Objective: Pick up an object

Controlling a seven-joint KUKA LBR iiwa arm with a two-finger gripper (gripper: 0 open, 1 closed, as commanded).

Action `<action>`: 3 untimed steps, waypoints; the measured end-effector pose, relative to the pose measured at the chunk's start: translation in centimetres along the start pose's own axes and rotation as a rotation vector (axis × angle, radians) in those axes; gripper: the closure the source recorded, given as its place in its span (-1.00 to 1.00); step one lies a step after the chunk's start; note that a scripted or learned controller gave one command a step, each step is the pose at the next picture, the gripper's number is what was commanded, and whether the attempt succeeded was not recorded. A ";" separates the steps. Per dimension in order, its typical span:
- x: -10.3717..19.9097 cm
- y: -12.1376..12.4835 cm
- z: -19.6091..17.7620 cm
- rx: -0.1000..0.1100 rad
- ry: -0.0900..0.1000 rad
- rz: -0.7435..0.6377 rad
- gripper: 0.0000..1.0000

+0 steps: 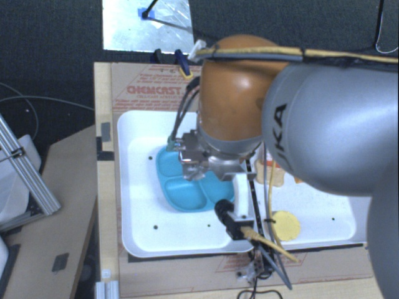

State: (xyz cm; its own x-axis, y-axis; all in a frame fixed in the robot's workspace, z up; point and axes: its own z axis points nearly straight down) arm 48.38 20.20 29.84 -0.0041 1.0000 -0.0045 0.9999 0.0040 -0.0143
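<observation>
A light-blue sectioned plastic tray [181, 189] lies in the left white bin [140, 167], near its middle. The arm's orange band and grey wrist hang directly over the tray's right part and hide it. The gripper [194, 166] sits low at the tray's upper right edge, mostly covered by the wrist. A yellow round object [287, 225] lies in the right bin [324, 229] near its front left corner. A small orange and white item [272, 170] shows beside the arm in the right bin.
The big grey arm link covers most of the right bin. A black cable plug [227, 220] and wires hang over the divider between the bins. A cardboard sheet [149, 86] lies behind the bins, and a metal frame [25, 173] stands at left.
</observation>
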 end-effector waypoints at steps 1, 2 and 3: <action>-1.8 0.3 3.6 -0.012 0.003 0.005 1.00; -1.9 0.9 16.0 -0.003 0.000 0.004 1.00; -5.3 6.1 19.0 -0.011 0.015 -0.008 1.00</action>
State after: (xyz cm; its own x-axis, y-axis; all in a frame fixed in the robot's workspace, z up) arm 54.22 14.82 10.75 -0.0116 0.9999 0.0107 0.9999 0.0116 -0.0033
